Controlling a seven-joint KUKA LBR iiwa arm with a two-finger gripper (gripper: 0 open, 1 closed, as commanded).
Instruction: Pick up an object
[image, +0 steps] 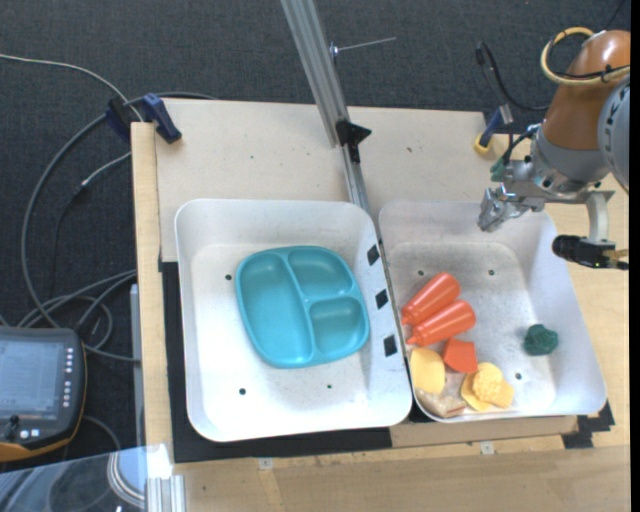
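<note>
Reaching is the step now: claw (493, 213), its opening unclear from here and holding nothing visible, should drop forward-left onto the orange carrots (437, 309), well apart.

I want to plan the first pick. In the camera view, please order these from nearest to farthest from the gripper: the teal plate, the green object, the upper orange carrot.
From the gripper, at the right bin's far edge:
1. Upper orange carrot, in the right bin's left part.
2. Green object, near the right bin's right wall; only a little farther, so nearly a tie.
3. Teal plate, in the left bin.
</note>
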